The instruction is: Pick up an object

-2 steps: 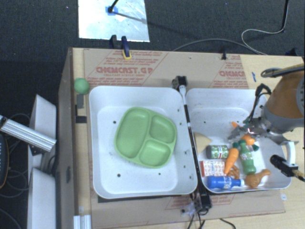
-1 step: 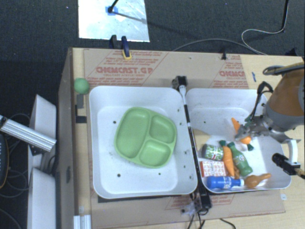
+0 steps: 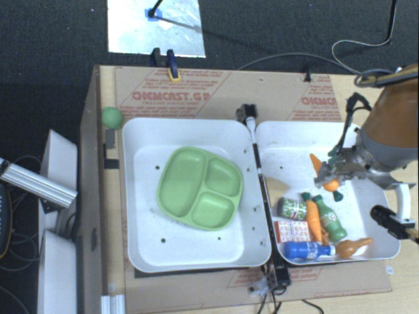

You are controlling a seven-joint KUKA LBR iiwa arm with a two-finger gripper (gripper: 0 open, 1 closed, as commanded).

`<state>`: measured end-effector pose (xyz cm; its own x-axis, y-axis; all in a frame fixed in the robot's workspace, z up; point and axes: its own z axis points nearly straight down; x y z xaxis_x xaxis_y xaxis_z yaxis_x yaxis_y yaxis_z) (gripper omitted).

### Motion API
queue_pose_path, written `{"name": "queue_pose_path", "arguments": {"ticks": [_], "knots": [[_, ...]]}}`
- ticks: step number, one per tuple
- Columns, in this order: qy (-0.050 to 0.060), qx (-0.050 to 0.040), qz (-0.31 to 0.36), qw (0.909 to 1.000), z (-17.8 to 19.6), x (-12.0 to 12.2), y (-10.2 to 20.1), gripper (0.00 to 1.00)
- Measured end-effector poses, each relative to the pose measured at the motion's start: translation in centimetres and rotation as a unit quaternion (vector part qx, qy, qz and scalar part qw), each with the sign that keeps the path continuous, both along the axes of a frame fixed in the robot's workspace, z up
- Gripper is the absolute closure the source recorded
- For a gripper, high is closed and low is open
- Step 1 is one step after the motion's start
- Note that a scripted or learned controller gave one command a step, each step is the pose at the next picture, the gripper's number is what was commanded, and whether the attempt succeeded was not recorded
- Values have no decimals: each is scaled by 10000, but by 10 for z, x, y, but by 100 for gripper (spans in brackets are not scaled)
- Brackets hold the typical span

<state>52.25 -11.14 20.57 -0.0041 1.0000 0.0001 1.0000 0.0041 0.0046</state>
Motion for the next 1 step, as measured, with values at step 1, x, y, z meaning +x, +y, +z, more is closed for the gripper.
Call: {"name": "queue_pose_path", "arguments": {"ticks": [1], "knots": [[6, -2, 4, 10000, 57, -35, 23, 100]]}}
